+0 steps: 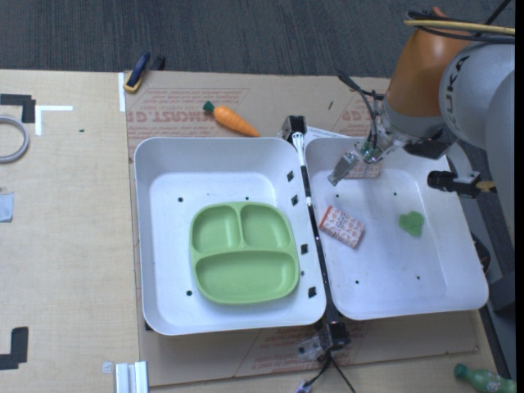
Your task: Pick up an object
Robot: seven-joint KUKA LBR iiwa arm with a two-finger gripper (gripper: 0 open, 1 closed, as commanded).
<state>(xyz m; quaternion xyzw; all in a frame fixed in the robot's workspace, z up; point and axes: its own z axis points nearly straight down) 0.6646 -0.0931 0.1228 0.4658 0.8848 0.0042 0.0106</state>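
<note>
On the far left of the surface [65,244] lay a grey ring [11,140], cut off by the frame edge, with white tape marks [49,111] just beside it. Farther along the back edge sat a small blue and yellow clip [137,70]. A toy carrot [232,119] rested on the cardboard sheet [184,105] behind the bins, lying at a slant, apart from the rim of the left bin [155,219].

The left bin held a green divided plate [243,252], lying flat near the middle, with two small compartments at the back and one wide compartment at the front. Black clamps ran down the seam where the two bins met.

In the right bin [442,289], just beside the seam, lay a small pink and white patterned packet [341,225], flat on the bin floor. Well apart from it, toward the right wall, sat a small green object [412,223], too small to make out its kind. Either could serve as the thing to pick up; both rested on the bin floor, untouched.

The pincer [348,167] hung over the back left corner of the right bin, tilted down and to the left, above and behind the packet and apart from it. Nothing showed between its fingers; whether they were spread or closed could not be told. The grey arm with its orange band [422,56] filled the upper right. At the lower right corner a green bottle-like thing [483,377] lay off the bins.
</note>
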